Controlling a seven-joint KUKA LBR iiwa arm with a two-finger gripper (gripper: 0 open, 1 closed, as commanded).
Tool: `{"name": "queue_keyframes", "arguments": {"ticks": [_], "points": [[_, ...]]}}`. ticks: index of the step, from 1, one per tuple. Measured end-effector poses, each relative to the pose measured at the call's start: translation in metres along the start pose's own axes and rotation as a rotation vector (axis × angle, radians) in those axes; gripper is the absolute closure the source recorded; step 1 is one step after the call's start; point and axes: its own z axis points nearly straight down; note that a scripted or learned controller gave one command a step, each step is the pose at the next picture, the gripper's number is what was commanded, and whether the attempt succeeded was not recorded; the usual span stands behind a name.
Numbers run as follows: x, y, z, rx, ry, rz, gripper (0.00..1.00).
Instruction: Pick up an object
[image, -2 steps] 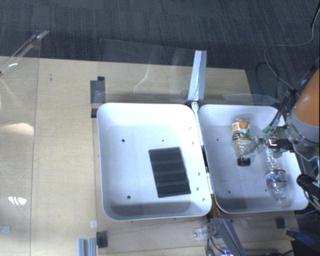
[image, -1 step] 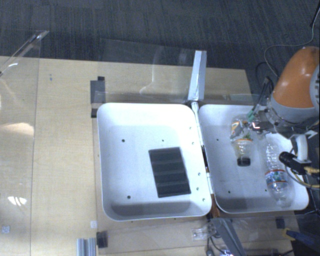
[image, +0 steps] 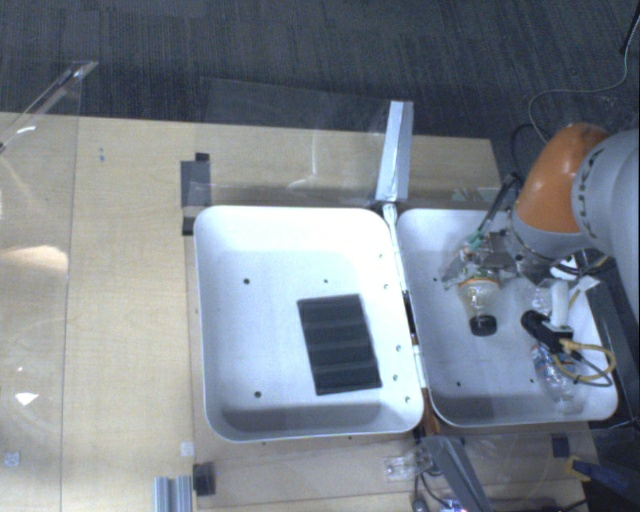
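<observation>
KUKA arm at the bins: the gripper (image: 480, 287) of the grey arm (image: 600, 200) hangs low over the middle of the right bin (image: 450, 385), somewhat closer to that bin's far edge than to its near one. From this angle it cannot be told whether the gripper is spread or closed, and nothing is seen held in it.

Just beside it, toward the bin's near edge, a small black object (image: 484, 324) rests on the white floor. The view does not settle whether the two are touching or a sliver apart. The object looks round and stubby, with no long axis to line up on.

Well apart, beyond the wall the two bins share, a black ribbed slab (image: 340, 345) lies flat in the left bin (image: 240, 300). It sits right of centre and toward that bin's near edge. Its long axis runs from far edge to near edge, leaning slightly to the near right corner, with the ribs crosswise. Pale worktop (image: 110, 330) surrounds both bins.

The small object appears the likelier pick, since it lies a short shift toward the near edge from the gripper. Reaching the slab would mean crossing the shared wall toward the worktop's left edge.
</observation>
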Motion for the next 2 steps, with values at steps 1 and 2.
{"name": "queue_keyframes", "arguments": {"ticks": [1,2], "points": [[0.001,0.002,-0.011,-0.005,0.001,-0.001,1.00],[0.069,0.042,-0.098,0.004,0.001,-0.025,1.00]]}}
